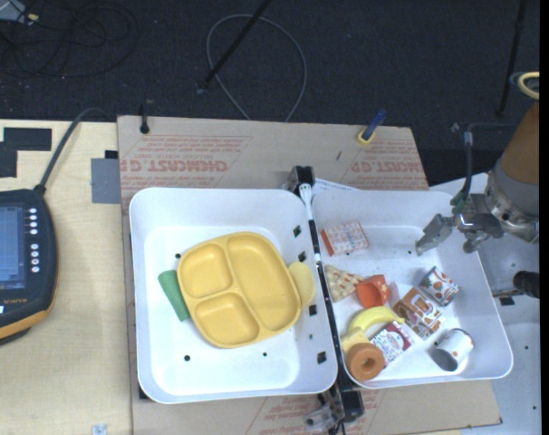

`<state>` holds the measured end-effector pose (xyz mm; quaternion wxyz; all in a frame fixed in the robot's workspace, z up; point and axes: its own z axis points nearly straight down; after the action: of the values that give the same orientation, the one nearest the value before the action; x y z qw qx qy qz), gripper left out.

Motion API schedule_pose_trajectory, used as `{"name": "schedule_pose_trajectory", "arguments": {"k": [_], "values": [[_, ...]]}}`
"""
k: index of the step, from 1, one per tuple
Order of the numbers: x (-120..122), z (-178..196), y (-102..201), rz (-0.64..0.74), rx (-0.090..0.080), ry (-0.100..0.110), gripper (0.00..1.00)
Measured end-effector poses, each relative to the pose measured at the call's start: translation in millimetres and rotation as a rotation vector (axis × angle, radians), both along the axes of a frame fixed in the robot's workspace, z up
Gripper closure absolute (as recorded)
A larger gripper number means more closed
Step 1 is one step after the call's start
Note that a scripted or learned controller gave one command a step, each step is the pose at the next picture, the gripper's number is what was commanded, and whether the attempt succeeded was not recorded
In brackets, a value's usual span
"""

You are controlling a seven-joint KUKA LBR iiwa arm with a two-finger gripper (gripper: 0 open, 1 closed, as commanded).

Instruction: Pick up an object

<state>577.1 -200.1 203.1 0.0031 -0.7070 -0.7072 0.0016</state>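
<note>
- Camera view has my gripper [456, 226] hovering over the upper right of the right bin [501, 356], fingers spread wide, nothing between them.
- I'm in the approach step, nothing picked yet; candidates lie below me: a small carton [438, 286] nearest, then the banana [372, 320], white cup [451, 348] and donut [366, 362].
- Next I'd judge: drop straight down onto one item, centre it, then close.
- Left bin [157, 352] holds a yellow divided tray [234, 288]; both bins sit on cardboard [256, 152], black floor with cables beyond.
</note>
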Motion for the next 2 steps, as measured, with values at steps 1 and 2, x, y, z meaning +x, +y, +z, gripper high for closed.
{"name": "schedule_pose_trajectory", "arguments": {"k": [1,2], "values": [[0,-87,27,0.0,-0.002,-0.005,0.0],[-52,-115,98,0.002,-0.006,-0.014,0.0]]}}
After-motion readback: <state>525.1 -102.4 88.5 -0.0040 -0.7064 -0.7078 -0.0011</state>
